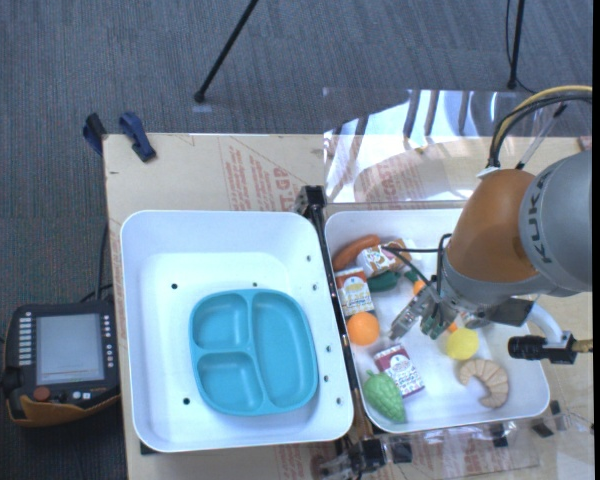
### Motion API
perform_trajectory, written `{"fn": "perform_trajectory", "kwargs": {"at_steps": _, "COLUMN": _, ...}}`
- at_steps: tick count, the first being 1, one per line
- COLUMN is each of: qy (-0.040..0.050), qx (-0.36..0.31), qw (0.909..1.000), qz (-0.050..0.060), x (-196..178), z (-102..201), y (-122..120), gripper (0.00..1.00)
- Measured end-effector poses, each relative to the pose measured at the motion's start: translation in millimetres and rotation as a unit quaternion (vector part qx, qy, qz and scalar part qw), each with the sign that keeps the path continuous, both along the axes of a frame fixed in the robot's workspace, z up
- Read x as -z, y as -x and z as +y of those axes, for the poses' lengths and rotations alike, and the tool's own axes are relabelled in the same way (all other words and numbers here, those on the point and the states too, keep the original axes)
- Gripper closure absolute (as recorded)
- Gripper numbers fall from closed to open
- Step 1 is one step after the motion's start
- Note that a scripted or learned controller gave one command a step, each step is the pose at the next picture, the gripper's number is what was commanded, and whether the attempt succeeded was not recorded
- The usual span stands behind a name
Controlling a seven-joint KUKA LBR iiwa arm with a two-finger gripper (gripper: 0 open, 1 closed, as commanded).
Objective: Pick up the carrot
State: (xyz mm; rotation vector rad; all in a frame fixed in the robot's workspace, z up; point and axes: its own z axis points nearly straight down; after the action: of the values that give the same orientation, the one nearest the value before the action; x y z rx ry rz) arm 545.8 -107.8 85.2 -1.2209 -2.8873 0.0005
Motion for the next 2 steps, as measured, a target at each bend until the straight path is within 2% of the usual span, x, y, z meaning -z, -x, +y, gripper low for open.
{"fn": "perform_trajectory", "kwargs": {"at_steps": 2, "qy": -0.0008, "qx": -0.003, "qw": 1.0, "qz": 0.001, "x": -17.4, "z": 1.2, "y": -1.3, "gripper": 1.0}}
